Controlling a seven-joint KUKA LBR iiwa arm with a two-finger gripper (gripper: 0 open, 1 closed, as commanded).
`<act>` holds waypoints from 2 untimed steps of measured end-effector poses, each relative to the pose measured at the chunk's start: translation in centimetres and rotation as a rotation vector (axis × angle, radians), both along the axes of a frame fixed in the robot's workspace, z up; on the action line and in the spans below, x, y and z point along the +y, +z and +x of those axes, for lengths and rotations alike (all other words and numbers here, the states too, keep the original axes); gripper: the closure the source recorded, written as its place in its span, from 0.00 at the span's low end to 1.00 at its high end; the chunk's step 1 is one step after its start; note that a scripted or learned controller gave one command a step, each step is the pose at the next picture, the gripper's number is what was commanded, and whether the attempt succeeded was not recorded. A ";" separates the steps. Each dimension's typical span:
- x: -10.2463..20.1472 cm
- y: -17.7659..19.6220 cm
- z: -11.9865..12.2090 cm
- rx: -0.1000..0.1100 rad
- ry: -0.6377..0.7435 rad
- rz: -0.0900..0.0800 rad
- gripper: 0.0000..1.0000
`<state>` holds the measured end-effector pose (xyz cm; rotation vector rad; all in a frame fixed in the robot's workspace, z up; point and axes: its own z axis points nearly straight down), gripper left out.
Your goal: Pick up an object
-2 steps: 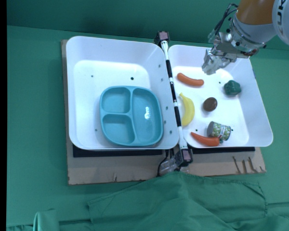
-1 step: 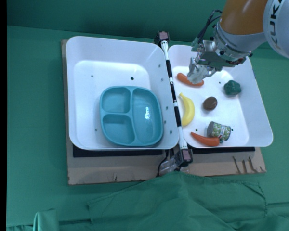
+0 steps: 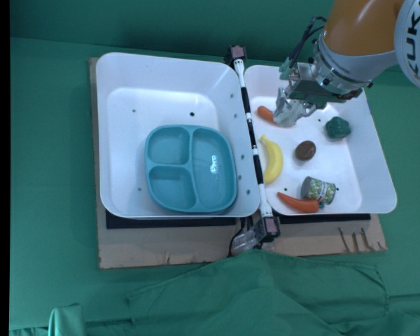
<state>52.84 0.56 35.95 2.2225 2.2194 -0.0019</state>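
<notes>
Orange carrot piece [image 3: 265, 113] lying flat in right bin [image 3: 378, 180]

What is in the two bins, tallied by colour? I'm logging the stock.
Orange: 2, a carrot and a piece by the hand
Yellow: 1, banana
Brown: 1
Dark green: 1
Green-labelled can: 1
Teal plate: 1
Total: 7

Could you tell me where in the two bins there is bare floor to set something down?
Left bin: bare floor behind the teal plate and along its left wall. Right bin: a patch at the right wall, between the green toy and can. Crowded around the banana, brown ball and carrots.
</notes>
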 end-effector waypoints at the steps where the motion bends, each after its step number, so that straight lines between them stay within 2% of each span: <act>1: -5.8 -1.7 3.5 -0.001 -0.002 -0.002 1.00; 2: -0.8 -2.3 0.2 0.003 0.000 0.000 1.00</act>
